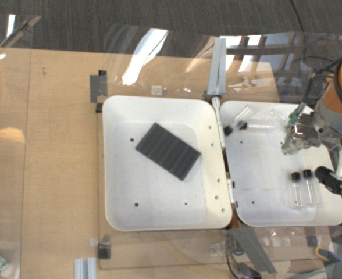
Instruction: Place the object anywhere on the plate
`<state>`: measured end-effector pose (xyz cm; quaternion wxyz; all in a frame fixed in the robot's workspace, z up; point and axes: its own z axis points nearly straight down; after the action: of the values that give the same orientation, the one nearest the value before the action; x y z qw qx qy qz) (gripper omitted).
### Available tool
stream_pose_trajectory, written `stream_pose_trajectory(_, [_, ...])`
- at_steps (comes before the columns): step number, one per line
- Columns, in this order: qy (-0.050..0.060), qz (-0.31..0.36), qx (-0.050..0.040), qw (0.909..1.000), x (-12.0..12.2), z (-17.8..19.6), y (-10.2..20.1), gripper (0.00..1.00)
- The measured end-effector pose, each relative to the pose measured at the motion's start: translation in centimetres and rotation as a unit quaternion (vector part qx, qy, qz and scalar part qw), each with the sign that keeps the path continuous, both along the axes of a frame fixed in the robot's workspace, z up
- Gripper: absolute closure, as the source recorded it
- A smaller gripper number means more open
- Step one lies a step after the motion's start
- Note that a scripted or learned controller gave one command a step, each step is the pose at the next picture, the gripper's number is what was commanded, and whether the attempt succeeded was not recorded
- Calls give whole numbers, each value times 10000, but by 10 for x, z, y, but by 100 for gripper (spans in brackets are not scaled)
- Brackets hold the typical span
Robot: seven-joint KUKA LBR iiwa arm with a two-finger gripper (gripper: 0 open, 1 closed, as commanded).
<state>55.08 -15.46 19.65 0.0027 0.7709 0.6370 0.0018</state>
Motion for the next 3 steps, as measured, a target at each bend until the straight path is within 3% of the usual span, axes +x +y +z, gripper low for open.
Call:
stream_pose_trajectory(1, [13, 580, 5, 9983, -3, -42, 16, 100])
stream_pose_trajectory(2, [-31, 1129, -9, 9936, 7, -106, 51, 100])
stream_pose_trajectory(3, [-62, 1141, -12, 9935, 9, -95, 52, 100])
